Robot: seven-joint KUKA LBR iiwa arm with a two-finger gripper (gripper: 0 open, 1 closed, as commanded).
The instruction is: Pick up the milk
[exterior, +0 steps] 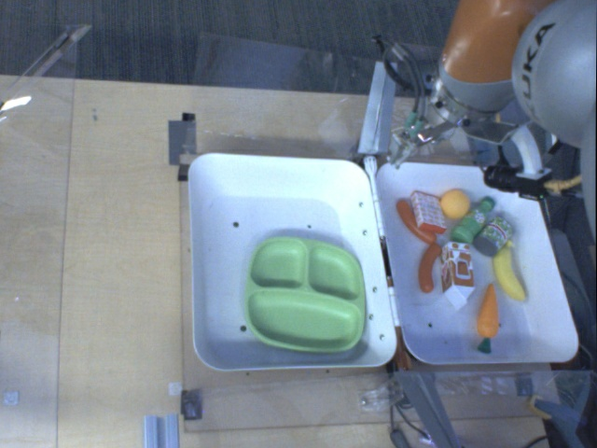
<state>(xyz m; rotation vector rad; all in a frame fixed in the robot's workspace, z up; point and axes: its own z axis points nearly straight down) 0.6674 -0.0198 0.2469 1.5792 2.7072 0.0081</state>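
The milk [457, 273], a small white and brown carton with a gabled top, lies in the middle of the right bin [550, 329]. It rests between a red sausage [427, 269] on its left and a banana [508, 275] on its right. My gripper [408, 143] hangs over the far left corner of that bin, well above and behind the milk, with nothing seen in it. The grey arm with its orange band [485, 26] comes in from the upper right.
Around the milk lie a red and white box [427, 211], an orange ball [454, 203], a green bottle [474, 220], a dark can [494, 235], a carrot [487, 314] and a second sausage [409, 218]. A green divided tray [306, 294] sits in the left bin [215, 250].
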